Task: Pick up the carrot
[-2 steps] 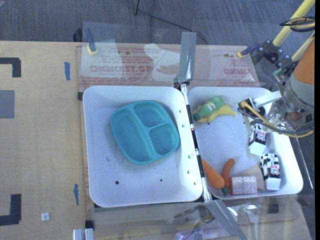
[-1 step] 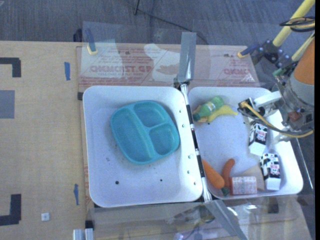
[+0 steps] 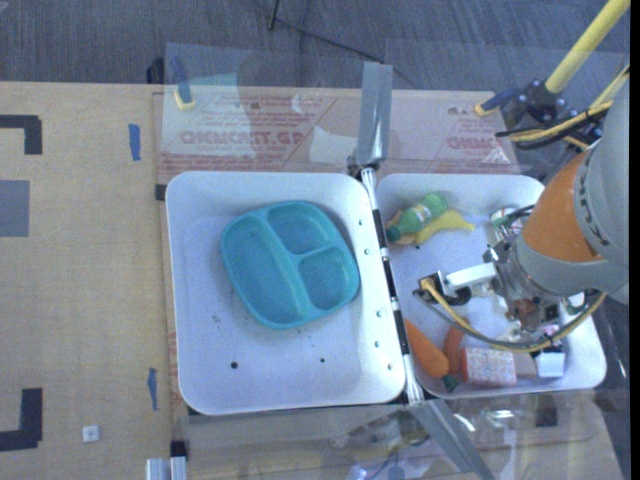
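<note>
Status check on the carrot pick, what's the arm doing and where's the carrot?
Two-finger gripper low over the right white bin, finger state unclear. Orange carrot lying near that bin's front-left corner, not held. Small printed box close beside the carrot.

2 white bins: left bin [image 3: 190,368], right bin [image 3: 590,363]. Teal divided plate [image 3: 290,263] in left. Orange carrot [image 3: 428,351]. Green bottle [image 3: 415,215], yellow banana [image 3: 445,227]. Pink-and-white box [image 3: 490,367]. Tan counter [image 3: 80,288] with blue tape marks [image 3: 134,141]. Arm grey, orange band [image 3: 560,223].
</note>
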You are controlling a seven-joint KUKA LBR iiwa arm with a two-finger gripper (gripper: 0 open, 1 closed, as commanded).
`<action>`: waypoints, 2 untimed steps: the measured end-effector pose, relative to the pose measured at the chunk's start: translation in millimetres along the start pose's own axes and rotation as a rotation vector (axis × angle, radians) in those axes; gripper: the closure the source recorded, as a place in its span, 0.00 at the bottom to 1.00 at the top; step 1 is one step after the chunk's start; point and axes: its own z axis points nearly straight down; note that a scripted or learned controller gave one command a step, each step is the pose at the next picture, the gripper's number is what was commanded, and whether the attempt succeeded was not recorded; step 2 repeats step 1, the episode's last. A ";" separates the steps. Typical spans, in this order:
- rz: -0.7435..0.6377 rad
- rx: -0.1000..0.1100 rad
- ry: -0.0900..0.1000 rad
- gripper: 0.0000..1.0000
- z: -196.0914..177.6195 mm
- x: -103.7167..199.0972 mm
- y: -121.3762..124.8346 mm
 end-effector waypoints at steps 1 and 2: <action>0.051 0.000 -0.004 0.00 17.2 51.7 -4.0; 0.051 0.000 -0.004 0.00 17.2 51.7 -4.0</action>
